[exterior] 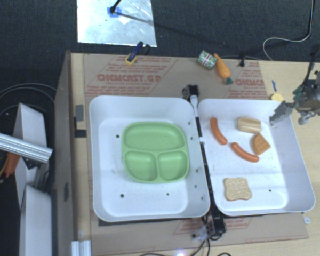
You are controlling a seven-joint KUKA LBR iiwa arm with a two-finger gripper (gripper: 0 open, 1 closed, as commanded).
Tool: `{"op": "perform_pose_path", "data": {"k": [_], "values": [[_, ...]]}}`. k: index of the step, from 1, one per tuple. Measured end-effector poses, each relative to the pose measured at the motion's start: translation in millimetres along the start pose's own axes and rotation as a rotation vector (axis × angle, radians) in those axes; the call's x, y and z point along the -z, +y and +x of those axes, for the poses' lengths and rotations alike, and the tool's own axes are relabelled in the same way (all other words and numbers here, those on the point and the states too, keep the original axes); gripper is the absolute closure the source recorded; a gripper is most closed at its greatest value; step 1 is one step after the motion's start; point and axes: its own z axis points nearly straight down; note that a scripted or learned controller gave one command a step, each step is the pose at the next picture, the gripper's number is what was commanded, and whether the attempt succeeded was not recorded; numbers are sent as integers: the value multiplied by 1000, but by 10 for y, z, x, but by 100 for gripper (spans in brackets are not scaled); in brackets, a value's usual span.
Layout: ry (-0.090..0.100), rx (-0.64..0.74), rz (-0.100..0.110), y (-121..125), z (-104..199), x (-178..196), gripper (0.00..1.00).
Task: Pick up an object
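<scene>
grip hardware sits at the three o'clock edge of the frame: the gripper [289,115] hangs over the right rim of the right bin [293,169], its two fingers spread apart with nothing between them, one grey tip pointing in toward nine o'clock.

pickable things all lie in that right bin. a bread roll [248,125] sits nearest the gripper, toward nine o'clock from it. just beside the roll, at its five o'clock, a tilted cracker [261,143]. two sausages: one sausage [218,130] near the divider, the second sausage [245,152] touching or almost touching the cracker's lower edge. a toast slice [237,189] lies alone at the bin's six o'clock. the left bin [106,143] carries a green divided plate [155,152].

outside the bins, at twelve o'clock on the board, a small can [206,59] and a toy carrot [222,68].

the step in hand looks like the approach, nothing chosen yet. the roll seems the best target: closest, bulky, tall enough for the fingers to straddle. better to close across its short width, centred, descending straight so a tip does not nudge the cracker. the toast and cracker lie flat and would likely slip under the tips. the sausages may roll unless gripped across their width.
</scene>
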Motion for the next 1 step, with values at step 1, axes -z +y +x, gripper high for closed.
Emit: {"op": "perform_pose_path", "data": {"k": [1], "values": [[-1,2,-9,201,162,-1745,0]]}}
